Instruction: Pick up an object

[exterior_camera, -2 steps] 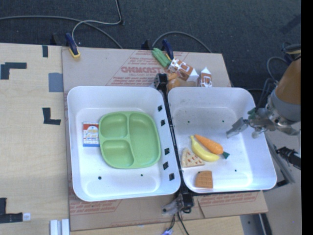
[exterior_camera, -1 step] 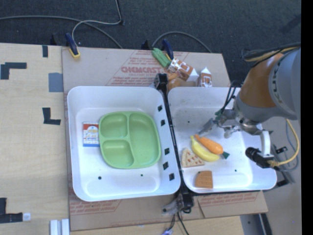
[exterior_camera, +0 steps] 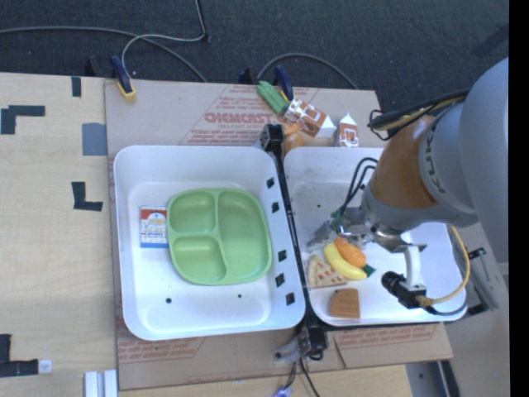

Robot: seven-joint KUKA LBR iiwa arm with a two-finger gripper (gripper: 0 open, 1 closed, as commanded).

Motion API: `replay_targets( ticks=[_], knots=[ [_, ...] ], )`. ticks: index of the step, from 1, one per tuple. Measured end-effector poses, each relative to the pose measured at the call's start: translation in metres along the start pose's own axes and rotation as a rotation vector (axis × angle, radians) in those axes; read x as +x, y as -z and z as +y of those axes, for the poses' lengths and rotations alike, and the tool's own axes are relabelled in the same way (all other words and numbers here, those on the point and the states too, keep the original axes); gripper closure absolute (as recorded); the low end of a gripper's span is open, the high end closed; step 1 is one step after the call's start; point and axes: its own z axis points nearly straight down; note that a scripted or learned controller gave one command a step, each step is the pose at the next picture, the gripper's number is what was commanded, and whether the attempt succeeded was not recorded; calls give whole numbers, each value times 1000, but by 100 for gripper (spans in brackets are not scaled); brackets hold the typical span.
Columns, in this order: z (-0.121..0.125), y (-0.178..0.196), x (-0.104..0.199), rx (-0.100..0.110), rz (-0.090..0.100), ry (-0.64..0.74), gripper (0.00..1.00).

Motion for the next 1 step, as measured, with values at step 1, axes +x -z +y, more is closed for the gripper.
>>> replay_targets(
  ticks=[1],
  knots=[
    [1,10,-2,-4,-4,-1,100]
  ],
)
